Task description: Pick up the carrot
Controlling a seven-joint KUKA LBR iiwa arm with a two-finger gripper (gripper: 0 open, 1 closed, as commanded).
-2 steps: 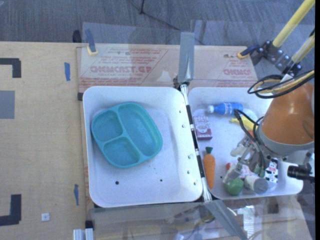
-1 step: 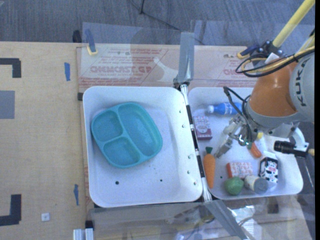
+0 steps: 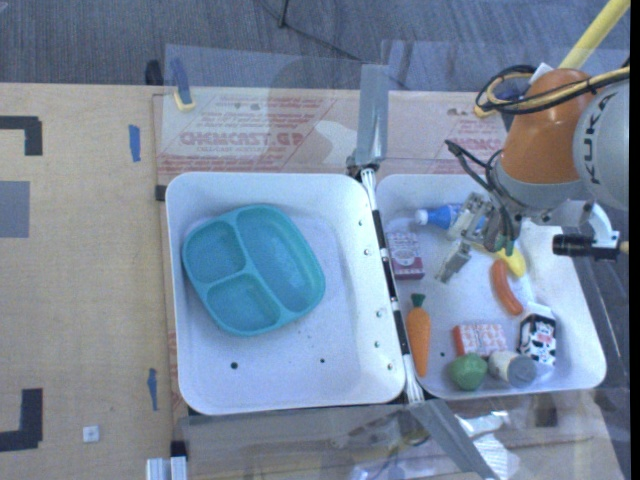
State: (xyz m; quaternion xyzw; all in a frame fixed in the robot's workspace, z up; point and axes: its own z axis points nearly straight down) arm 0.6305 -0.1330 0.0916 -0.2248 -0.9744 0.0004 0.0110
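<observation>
The carrot, orange with a green top, lies along the left wall of the right bin, pointing toward the near edge. My gripper hangs over the upper middle of that bin, up and to the right of the carrot and well apart from it. Its fingers stand open with nothing between them.
The right bin also holds a small red-and-white carton, a blue-and-white bottle, an orange sausage-like piece, a yellow piece, a red packet, a green ball and a cow-patterned carton. A teal divided plate lies in the left bin.
</observation>
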